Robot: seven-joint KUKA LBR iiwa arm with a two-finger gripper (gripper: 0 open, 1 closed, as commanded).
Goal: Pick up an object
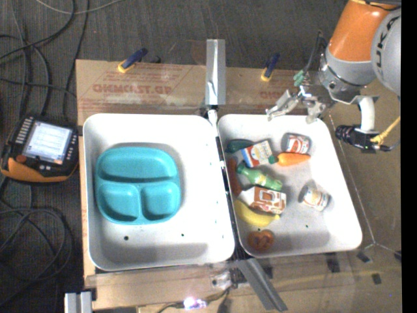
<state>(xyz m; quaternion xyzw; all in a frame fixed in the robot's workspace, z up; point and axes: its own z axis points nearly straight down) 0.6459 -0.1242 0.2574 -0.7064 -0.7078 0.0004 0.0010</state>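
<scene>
The right bin [339,230] holds several toy foods: a small carton [258,152], an orange carrot [292,160], a can [297,143], a green bottle [259,177], a red-and-white box [268,200], a yellow banana [253,217], a second can [315,197] and a brown round piece [261,240]. My gripper [296,107] hangs above the far rim of this bin, beyond the can near the carrot. Its fingers are spread apart with nothing between them.
The left bin [130,246] holds a turquoise divided tray [138,183]. A metal bar [215,77] stands behind the seam between the bins. A handheld pendant [41,147] lies left of the bench. Cables run across the floor at the left.
</scene>
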